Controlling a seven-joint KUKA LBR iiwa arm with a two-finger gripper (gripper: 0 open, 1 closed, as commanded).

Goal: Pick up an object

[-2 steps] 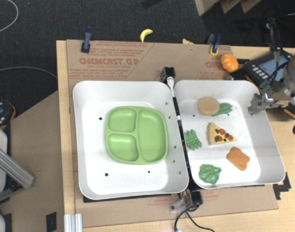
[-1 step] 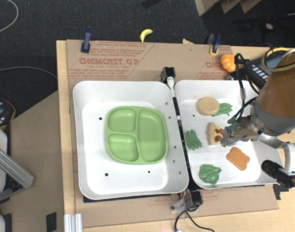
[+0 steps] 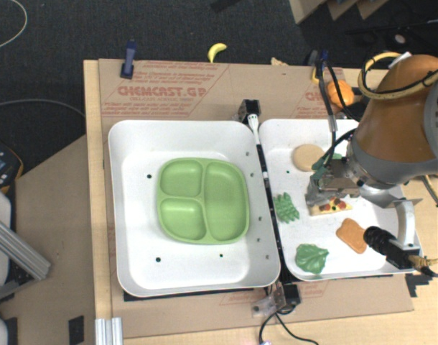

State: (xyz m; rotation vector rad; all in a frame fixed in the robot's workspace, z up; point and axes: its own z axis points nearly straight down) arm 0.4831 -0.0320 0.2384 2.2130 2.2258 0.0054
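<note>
My right bin (image 3: 276,139) holds a green leafy lump (image 3: 311,257) near its front edge, an orange piece (image 3: 352,235), a small green sprig (image 3: 286,207) by its left wall, and a tan disc (image 3: 306,157) farther back. My gripper (image 3: 327,195) hangs over a small flat piece with red spots (image 3: 329,206) mid-bin; its long axis and my grip I cannot tell. The left bin (image 3: 129,192) holds a green divided plate (image 3: 203,200).

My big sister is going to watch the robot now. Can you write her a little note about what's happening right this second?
Gripper: down in the right bin, right over a small flat colourful piece. Whether it has hold of anything can't be seen from here.
Also in the right bin: a tan round piece, a leafy green piece, a bigger green lump, an orange-brown slice.
Left bin: a green divided plate.
Done: the arm is at a piece.
Left: nothing is lifted clear of the bin yet.
</note>
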